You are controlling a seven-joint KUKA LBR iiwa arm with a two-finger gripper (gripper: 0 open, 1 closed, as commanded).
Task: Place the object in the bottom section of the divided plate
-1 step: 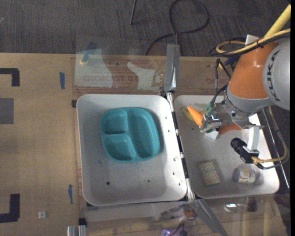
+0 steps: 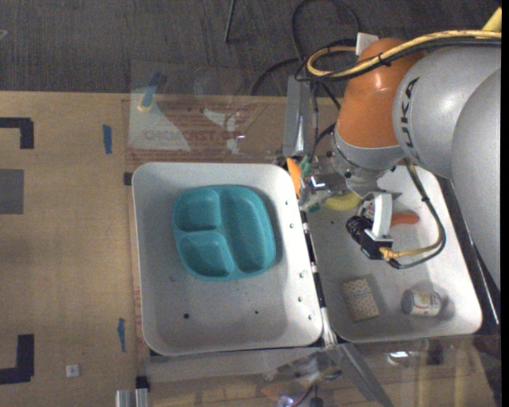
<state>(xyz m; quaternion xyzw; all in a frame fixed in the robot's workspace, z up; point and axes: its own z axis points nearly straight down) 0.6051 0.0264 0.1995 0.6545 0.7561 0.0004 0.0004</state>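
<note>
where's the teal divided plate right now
The teal divided plate lies in the left white bin, in its upper half, left of the ridge where the two bins meet and apart from the arm.

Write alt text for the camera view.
A grey and orange robot arm reaches over the right white bin, which holds a small can and a patterned square sponge. The left bin holds a teal divided plate.

A pale wooden tabletop (image 2: 64,262) fills the scene from nine o'clock to six o'clock. Black corner marks (image 2: 19,131) sit at its far nine o'clock side, with short blue tape strips (image 2: 107,139) nearby. Toward twelve o'clock lies a clear plastic sheet (image 2: 195,119), and beyond it a dark carpeted floor (image 2: 119,36) crossed by black cables (image 2: 318,24). The lighting is soft and even.
</note>
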